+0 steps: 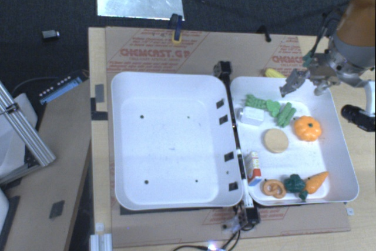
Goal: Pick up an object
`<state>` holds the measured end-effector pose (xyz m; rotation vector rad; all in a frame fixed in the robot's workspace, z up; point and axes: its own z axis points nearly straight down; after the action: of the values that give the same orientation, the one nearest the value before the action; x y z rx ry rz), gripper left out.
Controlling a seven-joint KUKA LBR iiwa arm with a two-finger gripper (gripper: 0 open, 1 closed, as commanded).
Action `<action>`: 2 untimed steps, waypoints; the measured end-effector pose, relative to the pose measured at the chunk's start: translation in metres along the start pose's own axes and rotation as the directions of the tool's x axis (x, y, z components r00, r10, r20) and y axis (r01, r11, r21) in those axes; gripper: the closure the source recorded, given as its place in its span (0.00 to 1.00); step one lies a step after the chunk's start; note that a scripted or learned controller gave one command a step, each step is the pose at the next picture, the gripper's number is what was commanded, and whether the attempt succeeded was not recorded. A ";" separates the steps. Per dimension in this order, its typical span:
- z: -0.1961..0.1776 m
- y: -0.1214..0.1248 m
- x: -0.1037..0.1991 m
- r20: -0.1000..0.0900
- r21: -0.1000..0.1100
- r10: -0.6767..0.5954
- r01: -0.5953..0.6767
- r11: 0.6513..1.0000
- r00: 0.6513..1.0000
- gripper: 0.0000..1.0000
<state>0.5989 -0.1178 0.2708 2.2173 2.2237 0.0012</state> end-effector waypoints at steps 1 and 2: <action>-0.011 0.001 0.000 0.000 -0.004 -0.003 0.003 1.000 1.000 1.00; -0.012 0.016 0.062 -0.002 -0.002 -0.008 0.008 1.000 1.000 1.00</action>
<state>0.6142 -0.0562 0.2832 2.2085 2.2320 0.0062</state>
